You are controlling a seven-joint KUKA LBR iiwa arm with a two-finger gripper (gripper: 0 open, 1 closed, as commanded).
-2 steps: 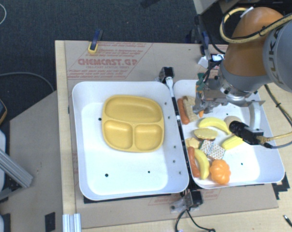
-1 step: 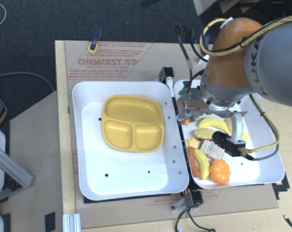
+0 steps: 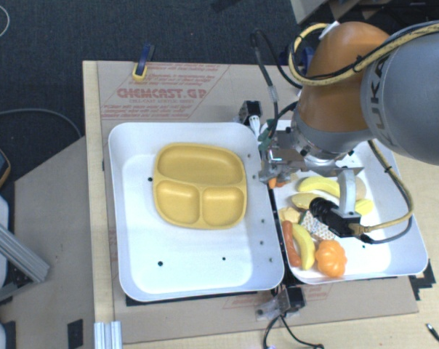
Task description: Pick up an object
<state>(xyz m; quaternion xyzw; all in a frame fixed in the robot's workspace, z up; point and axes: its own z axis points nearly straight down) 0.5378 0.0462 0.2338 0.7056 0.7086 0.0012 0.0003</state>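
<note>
Bananas (image 3: 317, 186), smooth plastic, lie at twelve o'clock of a round orange (image 3: 331, 257); jaws' state hidden; tabletop (image 3: 168, 86) cardboard.

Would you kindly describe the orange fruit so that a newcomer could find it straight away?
Start at the right-hand white bin, the one under the grey arm. Look to its near edge, where toy foods lie heaped. The orange fruit is the round one at the heap's front, squat beside long yellow bananas and a reddish carrot.

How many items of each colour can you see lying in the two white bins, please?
Yellow divided plastic tray: 1
Yellow plastic bananas: 2
Orange round plastic fruit: 1
Orange plastic carrot: 1
Total: 5, though the arm hides part of the right bin.
</note>
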